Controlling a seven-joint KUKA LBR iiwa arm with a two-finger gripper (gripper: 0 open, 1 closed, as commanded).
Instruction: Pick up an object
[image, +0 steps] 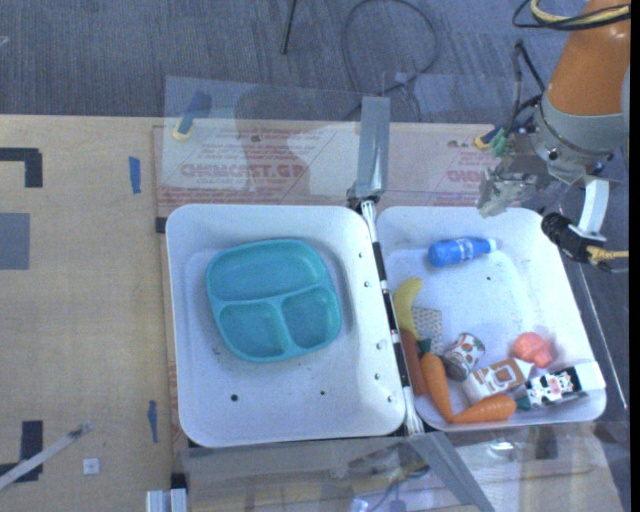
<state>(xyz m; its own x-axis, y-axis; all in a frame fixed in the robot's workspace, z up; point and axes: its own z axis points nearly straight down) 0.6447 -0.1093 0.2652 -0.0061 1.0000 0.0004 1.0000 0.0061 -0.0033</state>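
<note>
My gripper (499, 194) hangs over the far rim of the right bin (574, 300), a little above and to the right of a blue bottle (461, 250) that lies on its side. Nothing shows in the gripper. Lower in that bin lie a yellow banana (406, 302), two orange carrots (435, 386) (486, 408), a small printed can (463, 354), a brown and white carton (500, 376), a pink-orange lump (534, 348) and a black and white cow-patterned piece (556, 384).
The left bin (182, 300) holds a teal divided plate (272, 298). A grey divider bar (373, 150) runs back from between the bins. Cables and a black connector (566, 232) hang by the arm at the right bin's far right corner.
</note>
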